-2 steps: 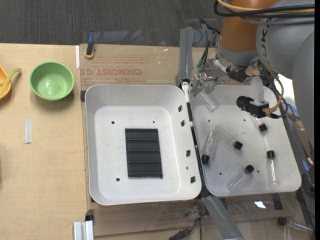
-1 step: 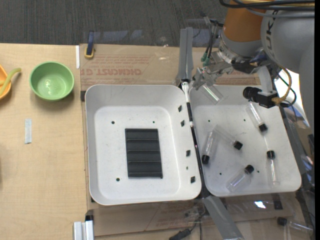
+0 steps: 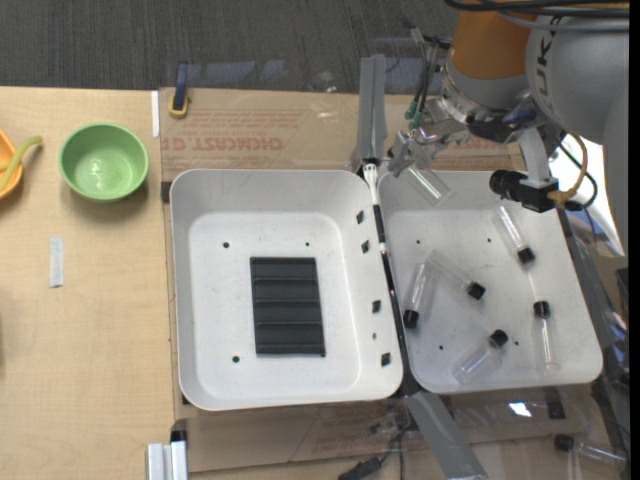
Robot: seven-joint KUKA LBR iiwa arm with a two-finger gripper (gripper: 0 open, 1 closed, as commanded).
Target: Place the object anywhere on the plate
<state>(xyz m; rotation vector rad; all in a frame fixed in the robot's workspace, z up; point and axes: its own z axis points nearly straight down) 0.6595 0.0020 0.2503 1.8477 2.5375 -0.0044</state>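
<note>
Tubes scattered across right bin, none on black plate in left bin. One clear tube hanging at gripper over right bin's far-left corner, apparently clamped between fingers.

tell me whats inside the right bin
In the right bin lie several clear tubes with black caps and one loose black cap. The gripper hangs over its far left corner, covering part of the rim.
</note>
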